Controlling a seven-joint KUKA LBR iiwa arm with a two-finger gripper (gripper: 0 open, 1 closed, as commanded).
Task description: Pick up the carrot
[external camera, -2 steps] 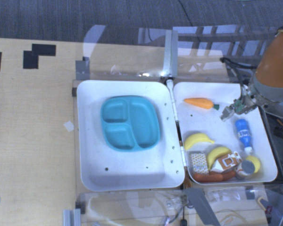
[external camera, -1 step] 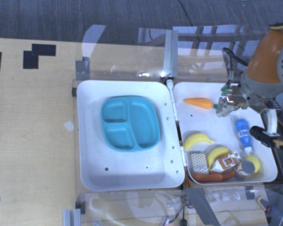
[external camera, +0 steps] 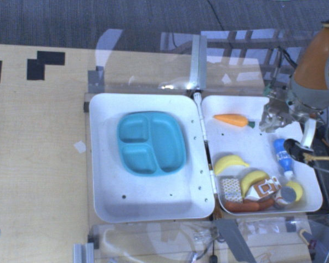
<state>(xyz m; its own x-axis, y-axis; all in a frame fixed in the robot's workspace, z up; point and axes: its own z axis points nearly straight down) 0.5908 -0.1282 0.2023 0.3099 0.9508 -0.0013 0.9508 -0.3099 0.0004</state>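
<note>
1. Camera view places the metal two-finger claw (external camera: 273, 119) over the upper right part of the right shallow white plastic bin (external camera: 263, 147); you cannot tell its state at this resolution.
2. You will find the orange tapered carrot (external camera: 231, 120) with its green stem end just beside the claw, on its left, lying flat on the bin floor and not between any part of the claw.
3. Below the claw you will see a blue and white plastic bottle (external camera: 283, 158) lying near the bin's right wall.
4. Further below and to the left, you will see yellow toy bananas (external camera: 231, 163), a red sausage (external camera: 242, 206) and a small printed carton (external camera: 265, 188) heaped together.
5. Well to the left of the claw, the left white bin (external camera: 104, 201) holds a light blue compartment plate (external camera: 152, 142).
</note>
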